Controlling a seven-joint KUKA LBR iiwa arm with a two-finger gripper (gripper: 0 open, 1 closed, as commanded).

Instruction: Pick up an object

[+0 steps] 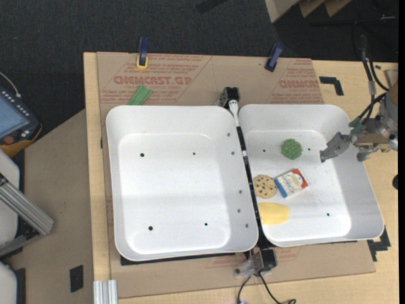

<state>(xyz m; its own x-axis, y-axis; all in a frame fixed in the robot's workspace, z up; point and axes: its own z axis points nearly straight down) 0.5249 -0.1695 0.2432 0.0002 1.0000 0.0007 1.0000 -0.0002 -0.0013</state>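
Observation:
The right bin [354, 201] holds several small objects. A green bumpy ball [291, 148] lies near its middle. Below it sit a round cookie [264, 185] and a small red, white and blue packet [292, 182], side by side. A yellow lemon-like piece [274, 213] rests by the bin's front left corner. My gripper [347, 151] hangs over the bin's right rim, to the right of the green ball and apart from it. It is open, with nothing between its fingers [331, 148].
The left bin [171, 125] lies beside the right one, with a black divider strip [243, 163] between them. Both rest on a cardboard sheet [190, 75] held by a yellow-blue clamp [143, 54] and a blue clamp [274, 56]. A green tag [139, 95] lies on the cardboard.

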